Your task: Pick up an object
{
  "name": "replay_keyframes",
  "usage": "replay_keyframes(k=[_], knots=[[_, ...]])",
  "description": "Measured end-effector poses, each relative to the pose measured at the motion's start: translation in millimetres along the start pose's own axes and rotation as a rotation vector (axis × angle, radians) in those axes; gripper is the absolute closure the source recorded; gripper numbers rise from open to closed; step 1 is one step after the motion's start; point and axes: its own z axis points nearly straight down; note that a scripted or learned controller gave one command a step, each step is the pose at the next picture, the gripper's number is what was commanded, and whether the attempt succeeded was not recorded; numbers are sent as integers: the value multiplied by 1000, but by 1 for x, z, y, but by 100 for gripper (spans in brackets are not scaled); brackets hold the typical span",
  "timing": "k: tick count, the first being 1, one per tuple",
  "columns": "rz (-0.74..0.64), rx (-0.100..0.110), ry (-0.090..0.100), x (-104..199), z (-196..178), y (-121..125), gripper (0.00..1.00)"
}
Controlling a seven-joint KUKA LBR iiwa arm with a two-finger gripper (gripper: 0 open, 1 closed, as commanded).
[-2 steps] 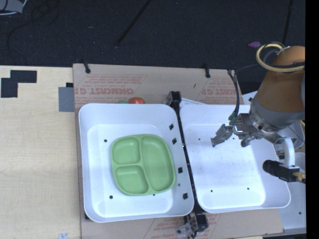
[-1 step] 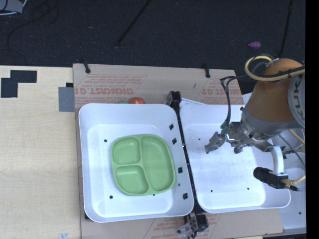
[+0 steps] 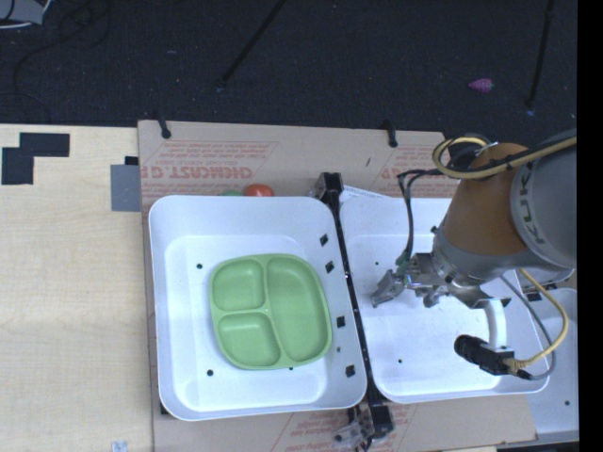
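Gripper [image 3: 382, 292]: you see it low over the right bin [image 3: 415, 377], in that bin's left half, near the black strip [image 3: 344, 281] that runs between the two bins. It points toward the strip. From this slanted overhead view you cannot tell how far open it is, nor whether it has hold of anything; the metal parts blur together against the white bin floor.

Arm [image 3: 485, 219]: reaches in from the right and covers much of the right bin's far and right side. The orange band sits above the wrist, grey casing at the frame edge.

Green plate [image 3: 273, 311]: the pickable thing you can make out clearly. It lies flat near the middle of the left bin [image 3: 188, 384], well apart from the gripper, with the black strip between them. It has three compartments, two smaller ones on its left side and one long one on its right, and it sits slightly turned against the bin walls.

Red-orange object [image 3: 257, 191]: small, rounded, just behind the far rim of the left bin, outside it, on the cardboard sheet [image 3: 283, 163].

Cardboard sheet: printed in red, lies under both bins on the pale desk [image 3: 66, 299].

Purple scrap [image 3: 481, 85]: on the dark floor [image 3: 283, 45] beyond the desk.
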Motion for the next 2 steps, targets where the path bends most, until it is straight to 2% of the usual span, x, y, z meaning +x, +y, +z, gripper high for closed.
replay_keyframes(k=[1,2], knots=[[1,-5,-1,1,46,0,0],[7,-7,-1,-1,33,0,100]])
